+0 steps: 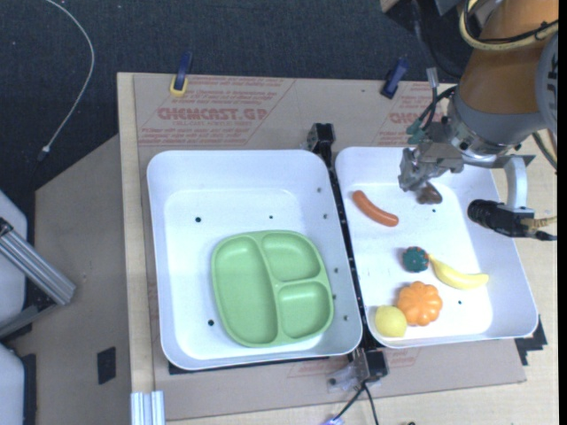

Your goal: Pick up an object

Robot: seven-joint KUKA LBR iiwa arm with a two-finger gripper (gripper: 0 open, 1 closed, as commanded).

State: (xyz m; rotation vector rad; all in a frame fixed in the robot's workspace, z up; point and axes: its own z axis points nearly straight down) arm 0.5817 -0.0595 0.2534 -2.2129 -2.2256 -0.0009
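Since the sausage [376, 209] lies closest to the tool, I would take it as the object to pick: it rests on the floor of the right bin [496, 326], slanted, its upper end toward ten o'clock and its lower end toward four. The gripper [420, 184] hangs just beside it, off toward one o'clock, apart from it and holding nothing that I can see; whether it stands apart or together I cannot tell from this slant. To do this well, I judge the tool should shift toward seven o'clock until it is over the sausage's middle, turn so it closes across the narrow width, then descend straight. Farther toward five o'clock sit a dark green ball [415, 258], a banana [459, 276], an orange pumpkin [419, 302] and a lemon [391, 321], well clear of the approach. The left bin [177, 202] holds a green divided plate [270, 287].
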